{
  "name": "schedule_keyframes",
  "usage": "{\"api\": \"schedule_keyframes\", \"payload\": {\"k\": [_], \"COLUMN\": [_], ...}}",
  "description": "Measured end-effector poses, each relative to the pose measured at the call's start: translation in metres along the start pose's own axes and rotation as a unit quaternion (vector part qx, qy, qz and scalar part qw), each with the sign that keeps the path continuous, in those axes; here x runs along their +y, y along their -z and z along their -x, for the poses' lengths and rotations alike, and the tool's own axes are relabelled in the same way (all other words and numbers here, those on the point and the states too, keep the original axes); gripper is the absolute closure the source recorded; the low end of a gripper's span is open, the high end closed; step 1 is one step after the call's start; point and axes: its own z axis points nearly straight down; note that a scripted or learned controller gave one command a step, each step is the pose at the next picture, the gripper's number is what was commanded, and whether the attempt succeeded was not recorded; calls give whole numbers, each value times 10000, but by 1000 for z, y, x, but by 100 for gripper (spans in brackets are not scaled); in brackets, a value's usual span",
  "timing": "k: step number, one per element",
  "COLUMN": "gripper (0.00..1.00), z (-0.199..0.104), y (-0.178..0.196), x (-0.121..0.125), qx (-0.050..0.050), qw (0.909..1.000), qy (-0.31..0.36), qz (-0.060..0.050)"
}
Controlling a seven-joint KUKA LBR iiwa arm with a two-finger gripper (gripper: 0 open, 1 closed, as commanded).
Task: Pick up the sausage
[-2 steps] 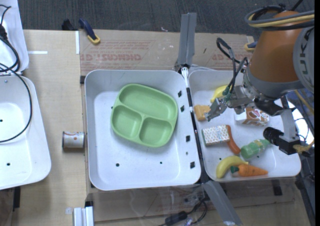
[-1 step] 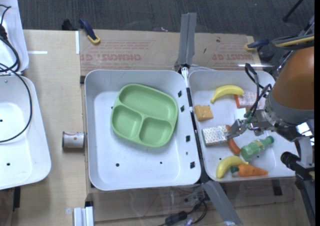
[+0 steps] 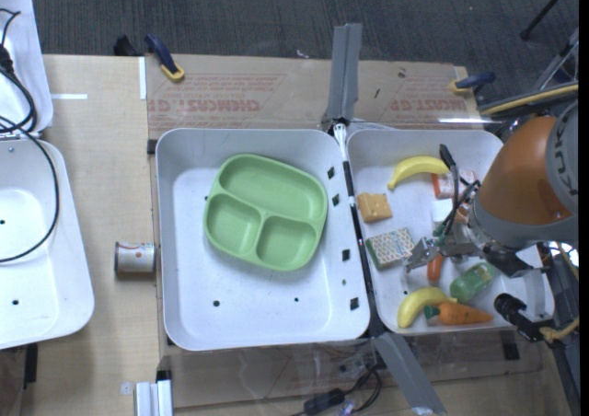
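Note:
The sausage [image 3: 435, 268] is a short reddish-orange piece lying in the right bin [image 3: 368, 152], between a patterned waffle square [image 3: 390, 246] and a green object [image 3: 472, 282]. My gripper [image 3: 429, 255] is low in that bin, directly over the sausage's upper end and touching or nearly touching it. The arm's orange band [image 3: 526, 177] and dark wrist hide the bin's right side. The sausage rests near the bin floor and does not look lifted.
In the right bin also lie a banana [image 3: 419, 168] at the back, a cracker-like square [image 3: 374, 207], a second banana [image 3: 419, 304] and a carrot [image 3: 463, 315] at the front. The left bin [image 3: 184, 313] holds a green divided plate [image 3: 266, 211].

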Motion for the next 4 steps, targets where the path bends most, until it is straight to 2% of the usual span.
{"api": "schedule_keyframes", "payload": {"k": [1,2,3,4], "gripper": [100,100,100,100], "z": [1,-25,-25,-41], "y": [9,-2,7,96], "x": [0,-15,-15,47], "qx": [0,-3,-6,-10], "qw": [10000,9819,9819,9870], "qy": [-14,-1895,-1894,-1606], "qz": [-6,42,34,5]}}
